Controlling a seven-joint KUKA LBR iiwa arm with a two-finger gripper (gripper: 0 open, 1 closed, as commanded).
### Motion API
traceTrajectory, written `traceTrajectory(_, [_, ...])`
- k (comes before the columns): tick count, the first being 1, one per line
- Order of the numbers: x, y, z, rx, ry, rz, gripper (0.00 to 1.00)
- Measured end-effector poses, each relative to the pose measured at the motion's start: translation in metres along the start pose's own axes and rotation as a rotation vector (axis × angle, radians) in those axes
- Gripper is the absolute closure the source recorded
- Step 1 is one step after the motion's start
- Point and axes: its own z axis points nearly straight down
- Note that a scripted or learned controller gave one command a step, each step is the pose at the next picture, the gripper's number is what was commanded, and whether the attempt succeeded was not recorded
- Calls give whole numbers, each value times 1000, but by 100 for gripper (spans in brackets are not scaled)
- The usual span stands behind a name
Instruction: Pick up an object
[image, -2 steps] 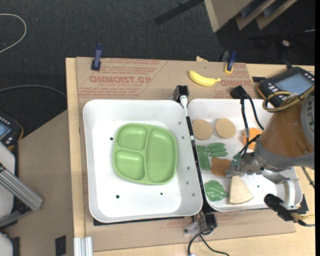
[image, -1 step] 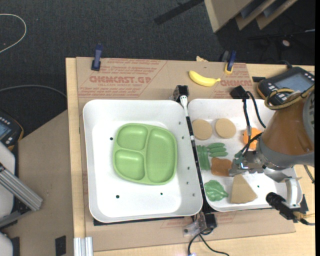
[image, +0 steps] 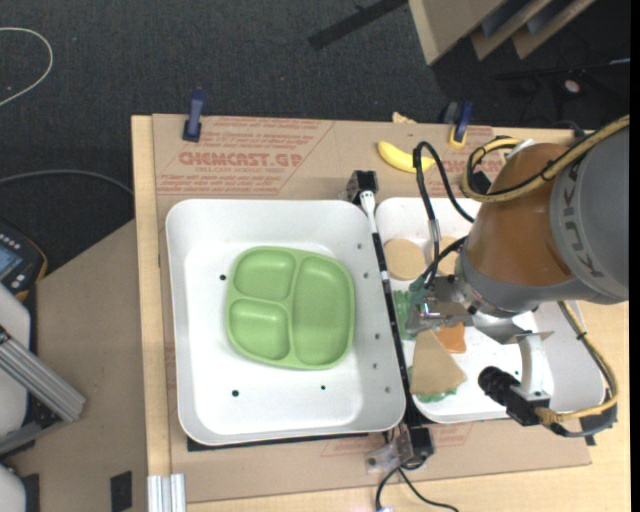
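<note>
My gripper (image: 432, 308) is low in the right bin (image: 580, 385), near its left wall, under the grey and orange arm. An orange piece (image: 453, 338) lies right beside it, partly covered by the wrist. Just in front lies a tan wedge (image: 437, 368) with a bit of green under its front edge. A tan round piece (image: 403, 258) rests behind the gripper, and a green item (image: 405, 301) sits against the bin's left wall. The arm hides much of the right bin.
The left bin (image: 200, 380) holds a green divided plate (image: 292, 306) in its middle. A yellow banana (image: 400, 157) lies on the bench behind the right bin. Blue clamps (image: 193, 115) stand at the bench's far edge.
</note>
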Motion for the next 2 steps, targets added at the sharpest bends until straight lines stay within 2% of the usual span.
traceTrajectory(1, [77, 0, -41, 3, -1, 2, 100])
traceTrajectory(2, [86, 3, -223, -12, 0, 9, 100])
